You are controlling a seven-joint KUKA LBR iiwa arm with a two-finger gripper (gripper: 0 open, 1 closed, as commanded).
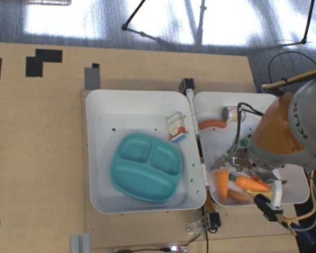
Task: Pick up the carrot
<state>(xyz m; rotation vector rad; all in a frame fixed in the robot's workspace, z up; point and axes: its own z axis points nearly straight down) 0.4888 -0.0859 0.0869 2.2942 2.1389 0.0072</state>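
Right bin [210,107], taken as the landmark: a shallow white tray beside a matching left bin [97,141], the two touching along their shared edge. Contents of the right bin, near end: two orange carrot-like pieces. The first, here called the carrot [222,184], stands close to the bin's inner wall by the left bin, long axis running roughly from the far side to the near side of the bin, thick end away from the near rim, tip toward it. The second orange piece [251,183] lies just beside it, farther from the shared wall, long axis nearly crosswise, partly under the arm. A brownish sausage-like item [238,195] lies at the near rim between them. At the bin's far end: a red-orange hot dog [213,124] lying crosswise, with a small pale item just beyond it. Left bin holds a teal divided plate [146,166] and a small carton [176,126] near the shared wall. Gripper [237,161]: hangs over the right bin's near half, under the grey and orange wrist; the state of the jaws cannot be told, the wrist hiding them. Relation governing the next move, as judged: the carrot lies toward the shared wall and slightly nearer the near rim than the gripper, so closing across its narrow width would suit.
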